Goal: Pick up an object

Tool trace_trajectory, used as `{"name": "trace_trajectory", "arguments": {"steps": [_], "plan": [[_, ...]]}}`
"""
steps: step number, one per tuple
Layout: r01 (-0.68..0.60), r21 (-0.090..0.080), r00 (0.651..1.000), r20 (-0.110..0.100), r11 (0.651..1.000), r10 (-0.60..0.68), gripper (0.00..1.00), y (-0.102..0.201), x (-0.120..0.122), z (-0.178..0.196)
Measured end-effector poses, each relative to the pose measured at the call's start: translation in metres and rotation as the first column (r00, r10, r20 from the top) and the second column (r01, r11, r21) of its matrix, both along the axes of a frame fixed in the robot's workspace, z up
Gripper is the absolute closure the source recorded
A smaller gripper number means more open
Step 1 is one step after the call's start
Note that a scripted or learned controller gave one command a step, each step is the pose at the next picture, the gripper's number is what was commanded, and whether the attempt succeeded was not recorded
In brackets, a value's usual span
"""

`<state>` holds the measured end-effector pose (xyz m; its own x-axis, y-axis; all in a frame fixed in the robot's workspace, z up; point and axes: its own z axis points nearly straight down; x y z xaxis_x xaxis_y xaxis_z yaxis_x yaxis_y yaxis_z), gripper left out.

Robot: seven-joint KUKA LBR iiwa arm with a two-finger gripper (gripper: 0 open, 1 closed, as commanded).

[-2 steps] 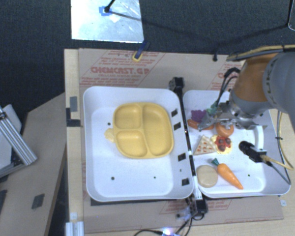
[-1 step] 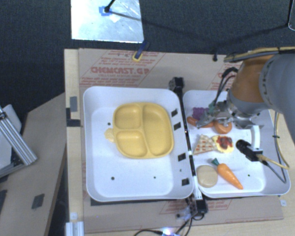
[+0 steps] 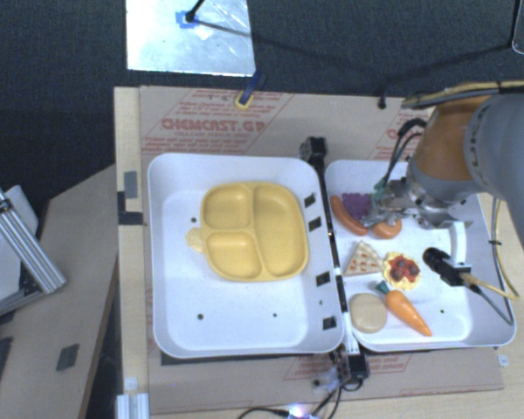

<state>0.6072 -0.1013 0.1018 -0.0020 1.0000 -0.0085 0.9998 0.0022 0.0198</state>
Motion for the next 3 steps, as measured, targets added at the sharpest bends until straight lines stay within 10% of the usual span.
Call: {"name": "trace_trajectory", "arguments": {"steps": [3], "plan": [[-0.007, 0.01, 1.0, -0.017, 1.0, 0.007, 1.0, 0.045, -0.008, 0.125]]}}
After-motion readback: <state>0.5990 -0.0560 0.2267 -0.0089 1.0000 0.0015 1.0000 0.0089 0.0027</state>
